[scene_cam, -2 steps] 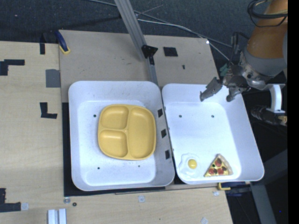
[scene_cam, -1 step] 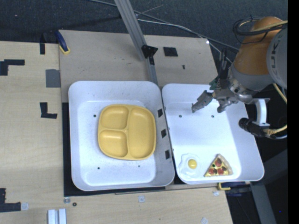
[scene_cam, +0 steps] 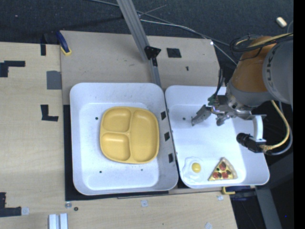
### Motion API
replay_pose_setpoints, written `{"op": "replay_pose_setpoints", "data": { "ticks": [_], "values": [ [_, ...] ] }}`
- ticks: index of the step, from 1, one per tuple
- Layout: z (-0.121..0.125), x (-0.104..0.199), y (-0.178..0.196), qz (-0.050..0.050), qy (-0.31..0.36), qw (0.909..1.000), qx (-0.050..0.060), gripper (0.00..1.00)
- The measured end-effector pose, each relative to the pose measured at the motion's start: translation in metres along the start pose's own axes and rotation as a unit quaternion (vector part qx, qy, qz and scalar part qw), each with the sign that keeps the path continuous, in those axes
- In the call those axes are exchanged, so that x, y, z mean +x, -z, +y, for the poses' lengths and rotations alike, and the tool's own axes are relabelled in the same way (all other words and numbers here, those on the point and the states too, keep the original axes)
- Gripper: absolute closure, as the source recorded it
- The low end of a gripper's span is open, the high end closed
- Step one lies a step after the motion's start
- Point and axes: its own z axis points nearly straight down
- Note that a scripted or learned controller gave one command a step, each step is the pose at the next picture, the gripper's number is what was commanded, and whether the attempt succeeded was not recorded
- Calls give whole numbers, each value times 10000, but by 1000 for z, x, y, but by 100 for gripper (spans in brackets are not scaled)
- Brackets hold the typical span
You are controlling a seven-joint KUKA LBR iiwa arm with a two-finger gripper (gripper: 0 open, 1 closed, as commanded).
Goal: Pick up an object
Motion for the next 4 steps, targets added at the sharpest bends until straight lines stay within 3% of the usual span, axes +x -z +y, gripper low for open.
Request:
{"op": "replay_pose_setpoints", "data": {
  "ticks": [1,2,4],
  "values": [
    [2,1,-65,0,5,10000,-5,0],
    [3,2,-51,6,13,10000,-20,100],
    [9,-2,72,-5,8,10000,-64,100]
  ]
}}
